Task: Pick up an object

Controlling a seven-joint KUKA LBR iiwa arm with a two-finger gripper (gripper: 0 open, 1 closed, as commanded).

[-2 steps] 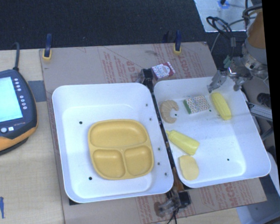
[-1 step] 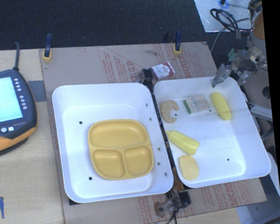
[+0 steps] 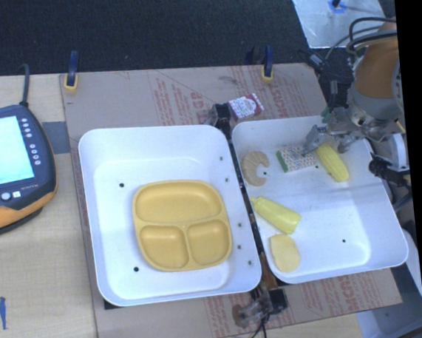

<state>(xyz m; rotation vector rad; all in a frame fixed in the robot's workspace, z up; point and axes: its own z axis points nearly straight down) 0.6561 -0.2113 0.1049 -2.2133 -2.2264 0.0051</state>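
From the overhead camera I see my gripper [image 3: 331,132] low in the right bin [image 3: 367,250]; I cannot tell its state. A yellow corn cob [image 3: 333,163] lies just beneath it, a speckled sponge [image 3: 297,158] just to its left, and a yellow divided plate [image 3: 181,225] well off in the left bin [image 3: 107,212].

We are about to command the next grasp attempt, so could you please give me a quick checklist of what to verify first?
1. Hand over the right bin: ok, at its upper right.
2. Target near the hand: ok, the yellow corn-like piece lies just below it.
3. Piece between the fingers: cannot tell.
4. Neighbours clear: not ok, the speckled block lies close to the left of it.
5. Other items apart: ok, the tan bitten cookie, yellow cylinder and pale yellow piece lie further left.
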